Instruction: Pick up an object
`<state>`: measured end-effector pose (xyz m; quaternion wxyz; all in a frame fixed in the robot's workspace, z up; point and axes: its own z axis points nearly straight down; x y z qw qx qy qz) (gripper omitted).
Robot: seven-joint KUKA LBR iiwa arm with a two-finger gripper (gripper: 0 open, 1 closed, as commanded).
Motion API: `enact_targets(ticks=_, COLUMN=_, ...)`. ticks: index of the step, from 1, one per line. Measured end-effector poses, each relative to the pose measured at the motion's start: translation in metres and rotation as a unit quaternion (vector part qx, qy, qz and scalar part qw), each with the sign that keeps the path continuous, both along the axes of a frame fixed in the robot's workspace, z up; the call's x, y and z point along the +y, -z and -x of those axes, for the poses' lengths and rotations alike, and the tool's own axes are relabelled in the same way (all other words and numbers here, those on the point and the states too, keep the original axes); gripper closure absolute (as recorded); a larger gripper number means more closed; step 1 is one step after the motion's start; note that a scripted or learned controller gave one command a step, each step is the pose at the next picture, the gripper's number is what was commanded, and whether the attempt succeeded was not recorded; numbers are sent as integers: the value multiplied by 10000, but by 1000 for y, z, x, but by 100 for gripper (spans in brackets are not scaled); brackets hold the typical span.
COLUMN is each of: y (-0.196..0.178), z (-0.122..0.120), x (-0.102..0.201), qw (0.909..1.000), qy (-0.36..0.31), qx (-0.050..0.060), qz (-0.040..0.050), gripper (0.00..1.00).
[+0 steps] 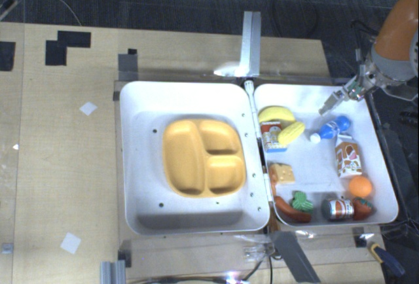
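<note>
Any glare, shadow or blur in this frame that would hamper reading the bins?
Camera view: glare on the metal divider post; soft shadow inside the left white bin near its front wall; small toys in the right white bin are slightly soft; the gripper looks blurred.

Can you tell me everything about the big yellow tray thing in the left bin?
The yellow tray is a divided plate with rounded corners that looks like smooth plastic. It has three sections: one long section down its left side and two smaller ones stacked on its right. It lies flat and right side up near the middle of the left bin, with nothing in its sections. Only the bin floor touches it.
</note>
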<state>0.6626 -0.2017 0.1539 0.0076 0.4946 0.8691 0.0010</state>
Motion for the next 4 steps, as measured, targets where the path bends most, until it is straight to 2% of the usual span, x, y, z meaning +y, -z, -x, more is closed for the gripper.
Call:
enact_targets(ticks=1, y=66, z=33, x=-3, qw=9900, qy=1410, qx=21, qz=-34, gripper=0)
enact_targets(ticks=2, y=52, z=86, x=-4, qw=9655, qy=2603, qx=33, qz=-48, gripper=0)
enact_targets(ticks=3, y=66, z=54, x=38, qw=9978, qy=665, qx=15, qz=-31, gripper=0)
enact_targets(ticks=4, y=50, z=50, x=37, qw=9979, qy=645, qx=-53, qz=-15, gripper=100)
